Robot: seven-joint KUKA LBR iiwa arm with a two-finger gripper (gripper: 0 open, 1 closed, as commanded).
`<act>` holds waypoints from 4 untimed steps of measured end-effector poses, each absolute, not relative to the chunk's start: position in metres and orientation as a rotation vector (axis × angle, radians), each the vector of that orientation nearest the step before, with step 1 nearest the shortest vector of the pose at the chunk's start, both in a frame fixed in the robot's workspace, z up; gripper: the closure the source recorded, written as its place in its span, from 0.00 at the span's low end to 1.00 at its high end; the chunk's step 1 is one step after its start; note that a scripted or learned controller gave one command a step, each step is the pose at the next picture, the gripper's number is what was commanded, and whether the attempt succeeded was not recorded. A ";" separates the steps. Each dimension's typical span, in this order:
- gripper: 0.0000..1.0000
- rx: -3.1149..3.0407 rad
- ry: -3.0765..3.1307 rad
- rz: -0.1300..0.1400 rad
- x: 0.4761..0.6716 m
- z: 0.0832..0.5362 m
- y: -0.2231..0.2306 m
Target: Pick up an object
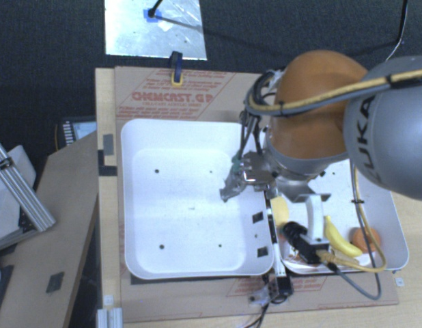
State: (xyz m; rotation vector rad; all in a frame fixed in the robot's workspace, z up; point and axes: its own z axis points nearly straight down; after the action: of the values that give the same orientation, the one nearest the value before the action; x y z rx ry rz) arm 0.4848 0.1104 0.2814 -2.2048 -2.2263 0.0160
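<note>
My gripper [229,186] hangs over the right part of the left white bin [146,251], close to the wall it shares with the right bin [395,244]. Nothing shows in its grasp. In the right bin lie a yellow banana [339,241], a small orange-brown object [367,238] beside it, and a pale yellow piece [280,211] near the dividing wall. The grey and orange arm [320,115] reaches in from the right and hides most of the right bin.
Both bins rest on a cardboard sheet [177,96] with red lettering. A shiny metal plate [155,19] lies behind it, with a small yellow clamp [176,70] at the cardboard's far edge. An aluminium frame [16,190] stands at the left.
</note>
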 end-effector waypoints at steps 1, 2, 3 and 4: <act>1.00 -2.220 -2.225 -0.005 0.488 0.301 0.108; 1.00 -2.210 -2.232 -0.004 0.486 0.299 0.166; 1.00 -2.225 -2.223 -0.004 0.557 0.282 0.147; 1.00 -2.208 -2.227 0.008 0.531 0.189 0.206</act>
State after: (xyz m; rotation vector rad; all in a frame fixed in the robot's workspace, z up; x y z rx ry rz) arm 0.5312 0.2061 0.1890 -2.2082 -2.2274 0.0076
